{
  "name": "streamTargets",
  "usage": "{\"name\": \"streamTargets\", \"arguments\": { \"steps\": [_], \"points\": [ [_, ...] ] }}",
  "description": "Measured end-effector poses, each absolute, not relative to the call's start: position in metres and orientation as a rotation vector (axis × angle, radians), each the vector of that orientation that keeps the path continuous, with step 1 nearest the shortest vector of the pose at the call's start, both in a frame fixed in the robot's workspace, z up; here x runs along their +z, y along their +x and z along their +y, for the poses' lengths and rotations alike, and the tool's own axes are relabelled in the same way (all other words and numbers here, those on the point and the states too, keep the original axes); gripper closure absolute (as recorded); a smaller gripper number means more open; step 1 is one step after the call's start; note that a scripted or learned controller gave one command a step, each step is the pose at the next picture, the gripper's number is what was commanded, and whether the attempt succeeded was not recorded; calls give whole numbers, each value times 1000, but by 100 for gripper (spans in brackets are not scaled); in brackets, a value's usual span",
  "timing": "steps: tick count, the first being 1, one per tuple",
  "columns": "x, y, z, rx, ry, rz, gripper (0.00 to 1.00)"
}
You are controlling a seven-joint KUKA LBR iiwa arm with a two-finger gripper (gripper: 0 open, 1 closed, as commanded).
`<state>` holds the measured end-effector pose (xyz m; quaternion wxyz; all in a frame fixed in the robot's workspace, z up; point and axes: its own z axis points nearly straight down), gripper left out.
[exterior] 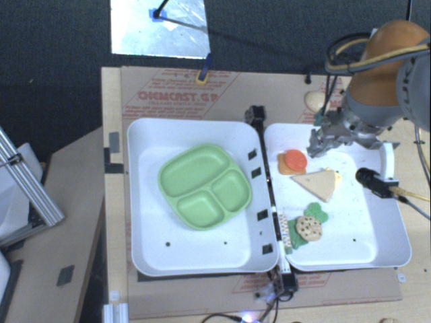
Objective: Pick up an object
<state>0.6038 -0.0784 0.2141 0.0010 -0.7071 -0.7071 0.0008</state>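
1. In the right-hand shallow white plastic bin (390, 247), three small toy food pieces are seen lying on the floor of the bin, all in its left half.
2. A round orange-red piece resting on a tan slice (292, 161) is placed nearest the far rim, just beside the divider between the two bins.
3. A pale cream wedge shaped like a slice of cheese or bread (319, 184) is laid immediately in front of the orange-red piece, its point directed to the left and its broad end to the right; the two are touching or nearly so.
4. A brown speckled cookie on a green leafy base (309, 227) is set nearer the front rim, apart from the wedge.
5. In the left white bin (145, 247), a light green three-compartment plastic plate (204, 186) is laid, turned at a slant.
6. Above the far part of the right bin, the dark grey end effector (322, 142) is held low, just to the right of the orange-red piece and behind the wedge. Whether its fingers are spread or closed cannot be told, and nothing is seen gripped.
7. Both bins are carried on a brown cardboard-covered counter (175, 93).
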Motion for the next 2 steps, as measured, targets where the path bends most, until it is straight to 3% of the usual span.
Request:
{"name": "streamTargets", "arguments": {
  "steps": [2],
  "points": [
    [218, 602, -85, -3, -2221, -2224, 100]
  ]
}}
